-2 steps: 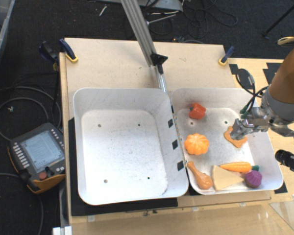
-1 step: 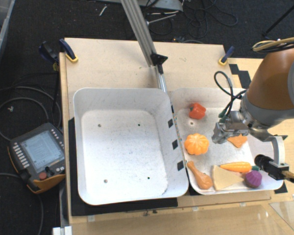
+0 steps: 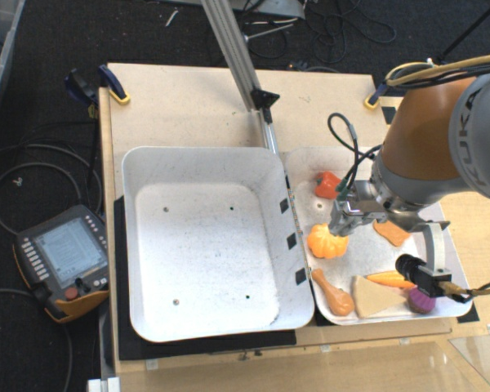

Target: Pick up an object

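The right bin point(image 3: 306, 280) holds several toy foods. An orange pumpkin point(image 3: 327, 242) lies near its left side, with my gripper point(image 3: 340, 221) right above its upper edge. A red piece point(image 3: 327, 184) sits farther back. An orange chicken drumstick point(image 3: 333, 293) lies at the front, beside a tan wedge point(image 3: 378, 296), a carrot point(image 3: 389, 280) and a purple piece point(image 3: 422, 302). An orange slice point(image 3: 390, 233) lies under the wrist. The arm's body hides the fingertips.
The left bin point(image 3: 147, 170) is wide and white. A metal pole point(image 3: 233, 43) slants over the bench's back. A teach pendant point(image 3: 63, 254) lies on the floor at the left. Clamps point(image 3: 114, 88) grip the bench's back corners.
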`<state>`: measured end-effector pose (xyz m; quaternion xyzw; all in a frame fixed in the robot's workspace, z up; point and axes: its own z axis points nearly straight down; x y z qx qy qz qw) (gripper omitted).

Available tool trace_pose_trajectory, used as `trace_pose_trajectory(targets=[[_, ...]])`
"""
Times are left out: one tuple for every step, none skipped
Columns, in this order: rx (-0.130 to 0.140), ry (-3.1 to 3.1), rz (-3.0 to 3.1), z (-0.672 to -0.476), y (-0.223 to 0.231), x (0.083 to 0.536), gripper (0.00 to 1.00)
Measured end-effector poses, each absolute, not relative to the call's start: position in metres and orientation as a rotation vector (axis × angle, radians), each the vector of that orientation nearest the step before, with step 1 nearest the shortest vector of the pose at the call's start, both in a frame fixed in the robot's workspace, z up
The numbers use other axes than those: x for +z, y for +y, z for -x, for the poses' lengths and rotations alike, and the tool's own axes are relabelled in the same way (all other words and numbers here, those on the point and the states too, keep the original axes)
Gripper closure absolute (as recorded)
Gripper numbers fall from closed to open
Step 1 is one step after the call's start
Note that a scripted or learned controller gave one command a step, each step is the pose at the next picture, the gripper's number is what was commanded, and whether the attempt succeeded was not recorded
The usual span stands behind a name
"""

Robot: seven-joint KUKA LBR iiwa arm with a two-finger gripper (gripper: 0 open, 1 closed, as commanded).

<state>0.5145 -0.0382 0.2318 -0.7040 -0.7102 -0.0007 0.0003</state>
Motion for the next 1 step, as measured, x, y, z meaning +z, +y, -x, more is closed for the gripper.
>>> trace_pose_trajectory(targets=[[0.001,-2.229,2.209,-0.5150,0.0152,0.2230,1.00]])
